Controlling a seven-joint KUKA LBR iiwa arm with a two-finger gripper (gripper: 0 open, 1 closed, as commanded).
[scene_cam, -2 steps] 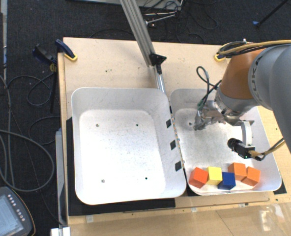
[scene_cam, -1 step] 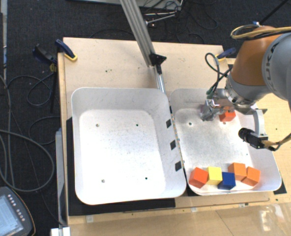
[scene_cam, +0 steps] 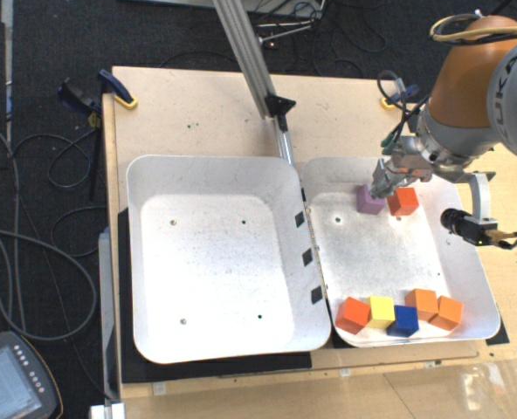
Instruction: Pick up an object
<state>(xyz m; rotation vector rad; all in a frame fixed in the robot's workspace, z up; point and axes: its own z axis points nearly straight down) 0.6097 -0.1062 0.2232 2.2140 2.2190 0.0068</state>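
Nearest the camera, a row of blocks sits along the front wall of the right bin [scene_cam: 468, 273]: an orange-red block [scene_cam: 354, 313] at the row's left end, a yellow block [scene_cam: 382, 310] touching it, a blue block [scene_cam: 405, 320] next, then two orange blocks [scene_cam: 424, 302] [scene_cam: 449, 312] toward the bin's front right corner. Farther back in that same bin, near its rear wall, a purple block [scene_cam: 368, 200] and an orange-red cube [scene_cam: 403, 202] lie just beside each other. My gripper [scene_cam: 386, 184] hangs over the gap between those two, close above them, and I cannot tell from this angle how my jaws stand or whether they touch either block. Beside the right bin, the left bin [scene_cam: 145, 234] shares its inner edge.
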